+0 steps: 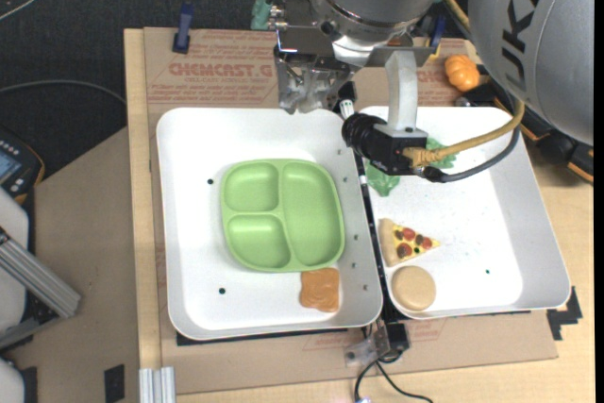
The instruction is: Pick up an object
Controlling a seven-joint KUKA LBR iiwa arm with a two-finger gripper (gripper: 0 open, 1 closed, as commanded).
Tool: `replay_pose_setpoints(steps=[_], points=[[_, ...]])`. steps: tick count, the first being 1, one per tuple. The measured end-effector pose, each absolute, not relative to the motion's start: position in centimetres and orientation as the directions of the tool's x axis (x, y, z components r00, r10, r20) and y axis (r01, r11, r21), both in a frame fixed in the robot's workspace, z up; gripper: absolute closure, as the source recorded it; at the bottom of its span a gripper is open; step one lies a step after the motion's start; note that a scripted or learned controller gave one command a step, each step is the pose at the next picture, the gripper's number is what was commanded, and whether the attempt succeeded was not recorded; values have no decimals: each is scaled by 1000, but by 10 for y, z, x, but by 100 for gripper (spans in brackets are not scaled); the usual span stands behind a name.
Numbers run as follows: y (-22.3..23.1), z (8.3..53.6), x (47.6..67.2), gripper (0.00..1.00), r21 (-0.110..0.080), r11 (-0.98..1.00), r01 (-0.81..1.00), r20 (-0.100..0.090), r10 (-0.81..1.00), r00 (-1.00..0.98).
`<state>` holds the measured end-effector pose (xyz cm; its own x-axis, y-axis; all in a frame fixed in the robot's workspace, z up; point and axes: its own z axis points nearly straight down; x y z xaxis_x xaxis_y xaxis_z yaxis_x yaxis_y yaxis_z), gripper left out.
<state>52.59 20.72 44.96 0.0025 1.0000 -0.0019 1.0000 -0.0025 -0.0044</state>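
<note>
My gripper (311,96) hangs over the far rim of the left bin (184,203), above bare white floor just behind the green divided plate (283,214). I see nothing under it or in it. An orange-brown food piece (321,290) lies at the plate's near right corner. In the right bin (510,231) are a pizza slice (406,243), a round tan cookie (413,288) and a green leafy toy (385,176) at the far left, partly hidden by a black wrist attachment (377,142).
A small orange toy (462,71) sits on the cardboard behind the right bin. A tan cable (481,142) loops from the black attachment across the right bin. The arm's grey body covers the top right.
</note>
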Motion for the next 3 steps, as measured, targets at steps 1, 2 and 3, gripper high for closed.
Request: replay_pose_setpoints(steps=[1, 2, 3], points=[[200, 397, 511, 100, -8, -2, 1000, -3, 1000, 2], [181, 364, 477, 100, -7, -2, 1000, -2, 1000, 2], [153, 534, 480, 100, 21, -1, 1000, 7, 1000, 1]])
